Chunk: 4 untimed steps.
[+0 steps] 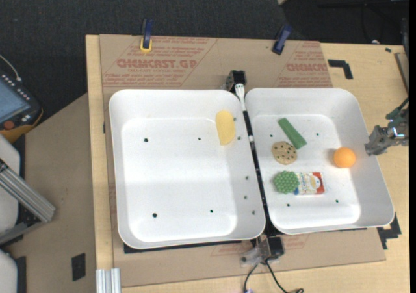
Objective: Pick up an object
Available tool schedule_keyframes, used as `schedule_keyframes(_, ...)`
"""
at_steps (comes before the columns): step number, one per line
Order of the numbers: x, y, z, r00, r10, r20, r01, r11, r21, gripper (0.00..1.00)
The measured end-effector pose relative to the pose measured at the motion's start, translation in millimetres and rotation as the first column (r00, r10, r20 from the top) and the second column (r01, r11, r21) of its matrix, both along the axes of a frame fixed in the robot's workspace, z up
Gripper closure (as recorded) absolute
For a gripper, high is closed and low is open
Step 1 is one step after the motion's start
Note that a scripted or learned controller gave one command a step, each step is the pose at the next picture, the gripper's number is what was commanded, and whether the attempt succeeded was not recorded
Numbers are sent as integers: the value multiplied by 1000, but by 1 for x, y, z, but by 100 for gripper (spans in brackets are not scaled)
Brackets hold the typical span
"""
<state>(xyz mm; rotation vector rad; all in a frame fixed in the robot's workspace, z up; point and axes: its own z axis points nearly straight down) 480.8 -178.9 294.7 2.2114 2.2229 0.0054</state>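
The right bin [351,106] holds several small objects: a green bar [292,132], a round speckled cookie [283,151], a green bumpy ball [285,182], a red and white packet [311,183] touching that ball, and an orange ball [344,157]. A pale yellow piece [225,127] lies in the left bin [130,110] against its right wall. My gripper [382,141] hangs at the right bin's right rim, just right of the orange ball and slightly above it in the view. Nothing is seen in its grasp.
Both bins rest on a brown cardboard sheet [195,58] held by a yellow clamp [146,43] and a blue clamp [282,39] at the back. A black bracket [235,81] sits between the bins at the far end. Cables trail off the front edge.
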Motion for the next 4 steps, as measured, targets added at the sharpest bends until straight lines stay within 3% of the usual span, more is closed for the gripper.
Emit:
schedule_keyframes(1,-2,-48,-21,1000,-9,-8,9,1000,0,100)
schedule_keyframes(2,-1,-10,-8,1000,-1,-5,1,1000,2,100)
schedule_keyframes(3,-2,-47,-31,1000,-9,-10,9,1000,2,100)
schedule_keyframes(4,0,11,22,1000,1,0,-1,1000,0,100)
